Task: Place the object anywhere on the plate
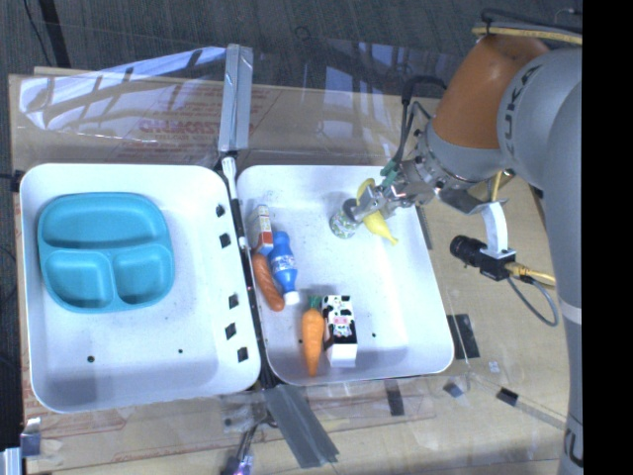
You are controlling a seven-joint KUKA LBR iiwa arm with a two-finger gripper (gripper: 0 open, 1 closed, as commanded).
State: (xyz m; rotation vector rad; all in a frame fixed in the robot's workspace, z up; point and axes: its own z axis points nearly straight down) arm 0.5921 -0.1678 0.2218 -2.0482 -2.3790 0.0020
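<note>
From above, my claw (354, 212) is down in the right bin (415, 344), right beside the yellow banana (380, 222); whether it is closed on anything I cannot tell. I judge this the grasp step. Next I must lift the banana across to the blue plate (99, 250) in the left bin (129, 364).

Arm low (wrist bent), hand (352, 215) down

2 white bins (415, 349), 1 blue 3-compartment plate (104, 250), 1 carrot (313, 340), 1 hot dog (267, 281), 1 blue bottle (283, 262), 1 cow-print carton (341, 330), 1 red-labelled tube (263, 225), 1 yellow banana-like obj (380, 223).
</note>
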